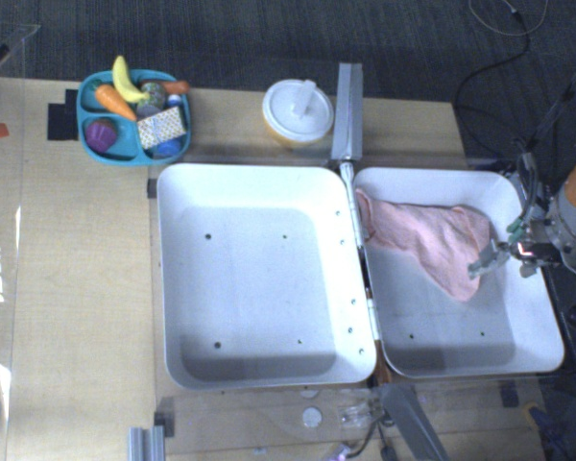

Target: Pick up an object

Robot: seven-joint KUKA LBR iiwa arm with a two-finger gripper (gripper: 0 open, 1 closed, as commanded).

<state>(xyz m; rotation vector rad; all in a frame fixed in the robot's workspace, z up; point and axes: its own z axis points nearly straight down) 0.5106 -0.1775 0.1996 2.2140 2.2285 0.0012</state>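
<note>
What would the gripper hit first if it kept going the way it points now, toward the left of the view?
Most likely the pink cloth: the gripper sits at its right edge in the right bin, pointing left. Whether it already touches the cloth is unclear, as height can't be judged from above.

A robotics lab: wooden bench [77, 286], two white bins [259, 277], loose cable [504, 12] on dark carpet.

Brightness: even and fairly bright, soft overhead light.
Glare: pale streaks on the table [38, 257] at the left edge.
Shadows: soft grey bands along the near inner walls of the left bin [259, 363] and right bin [461, 358].
Sharpness: mildly soft throughout; the dark floor [269, 12] is grainy.
</note>
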